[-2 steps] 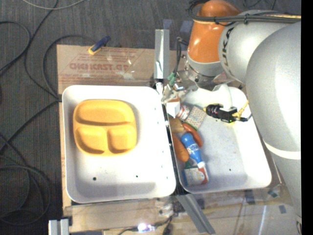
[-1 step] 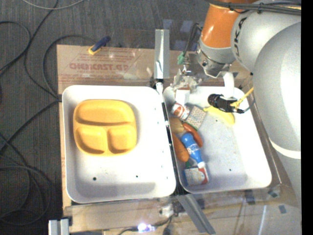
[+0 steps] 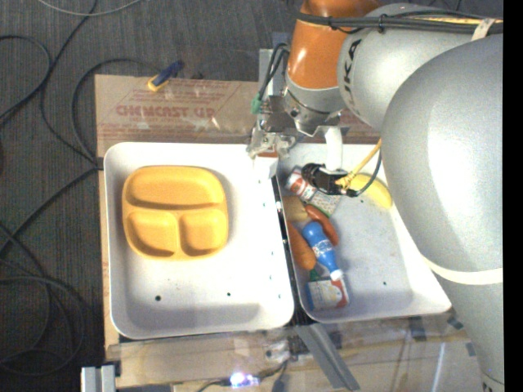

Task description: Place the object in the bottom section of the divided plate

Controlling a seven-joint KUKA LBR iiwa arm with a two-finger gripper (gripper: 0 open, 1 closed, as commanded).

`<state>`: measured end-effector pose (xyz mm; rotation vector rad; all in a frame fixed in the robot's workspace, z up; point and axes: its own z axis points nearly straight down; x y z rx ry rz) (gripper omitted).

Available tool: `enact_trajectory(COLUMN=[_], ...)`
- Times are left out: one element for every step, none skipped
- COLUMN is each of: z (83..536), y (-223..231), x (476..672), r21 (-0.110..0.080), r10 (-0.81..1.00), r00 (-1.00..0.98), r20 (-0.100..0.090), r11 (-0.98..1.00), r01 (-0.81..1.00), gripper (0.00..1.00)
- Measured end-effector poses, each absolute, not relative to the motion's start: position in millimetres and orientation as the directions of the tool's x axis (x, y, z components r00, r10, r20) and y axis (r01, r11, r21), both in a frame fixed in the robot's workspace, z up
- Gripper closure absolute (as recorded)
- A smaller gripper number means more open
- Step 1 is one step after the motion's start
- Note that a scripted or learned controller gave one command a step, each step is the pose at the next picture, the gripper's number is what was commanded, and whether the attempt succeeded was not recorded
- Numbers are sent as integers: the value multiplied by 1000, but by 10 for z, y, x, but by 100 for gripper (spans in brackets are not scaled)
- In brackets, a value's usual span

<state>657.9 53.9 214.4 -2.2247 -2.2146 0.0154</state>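
Overhead, gripper [image 3: 267, 141] above bins' divide; divided plate [image 3: 176, 211] leftward.

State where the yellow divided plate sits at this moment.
The yellow divided plate lies in the left white bin, toward its upper left, apart from the blue bottle in the right white bin.

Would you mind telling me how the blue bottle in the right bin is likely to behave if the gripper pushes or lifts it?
The blue bottle lies on its side, so its rounded body would probably roll if nudged. Its surface looks smooth, likely plastic, so it may slip between fingers. It is packed against the orange items beside it, so a push would probably shift them too.
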Motion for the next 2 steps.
enact_trajectory(z=[1938,1944], y=[1146,1144], x=[6673,6680], r21=[-11,-7], r10=[986,986], r00=[-168,-168], r20=[-3,-4], r11=[168,168], r01=[986,986], gripper=[100,0])
